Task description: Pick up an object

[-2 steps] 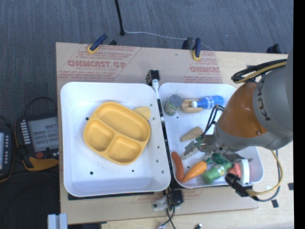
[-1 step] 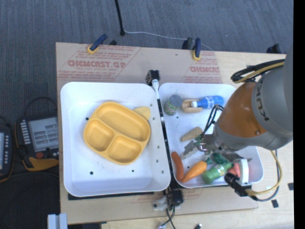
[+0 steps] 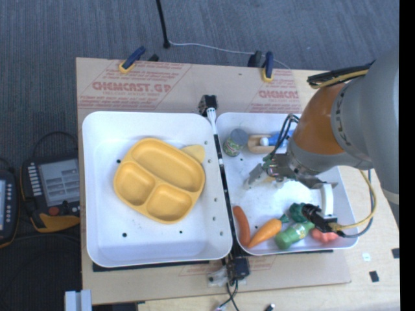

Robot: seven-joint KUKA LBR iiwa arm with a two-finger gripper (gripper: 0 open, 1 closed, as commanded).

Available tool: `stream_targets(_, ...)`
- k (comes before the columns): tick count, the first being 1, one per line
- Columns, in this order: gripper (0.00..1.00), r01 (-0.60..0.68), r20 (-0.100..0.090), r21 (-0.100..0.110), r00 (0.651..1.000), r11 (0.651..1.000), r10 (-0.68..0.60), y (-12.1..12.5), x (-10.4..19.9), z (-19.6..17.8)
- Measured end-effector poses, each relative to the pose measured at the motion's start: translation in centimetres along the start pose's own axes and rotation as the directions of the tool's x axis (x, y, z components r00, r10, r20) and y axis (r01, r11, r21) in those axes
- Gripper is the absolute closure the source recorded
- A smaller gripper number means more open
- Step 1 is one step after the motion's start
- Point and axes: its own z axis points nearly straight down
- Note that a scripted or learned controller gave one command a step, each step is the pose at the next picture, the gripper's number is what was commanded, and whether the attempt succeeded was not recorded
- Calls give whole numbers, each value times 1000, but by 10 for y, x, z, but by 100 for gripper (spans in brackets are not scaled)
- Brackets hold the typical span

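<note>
Two fingers look spread on the gripper (image 3: 259, 172), centre-right; we should drop squarely over the carrot (image 3: 266, 232), lower right.

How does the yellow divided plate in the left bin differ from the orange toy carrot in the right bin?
The yellow divided plate is broad, flat and has three compartments; the orange toy carrot is slim and tapered. The plate lies with little else in its bin; the carrot lies crowded among other toys. Both lie at a slant.
</note>
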Motion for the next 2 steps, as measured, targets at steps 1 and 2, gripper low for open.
stream_targets(1,0,0,-5,20,1000,1000,0,-64,10,-30)
stream_targets(2,0,0,-4,16,1000,1000,0,-13,-1,-2)
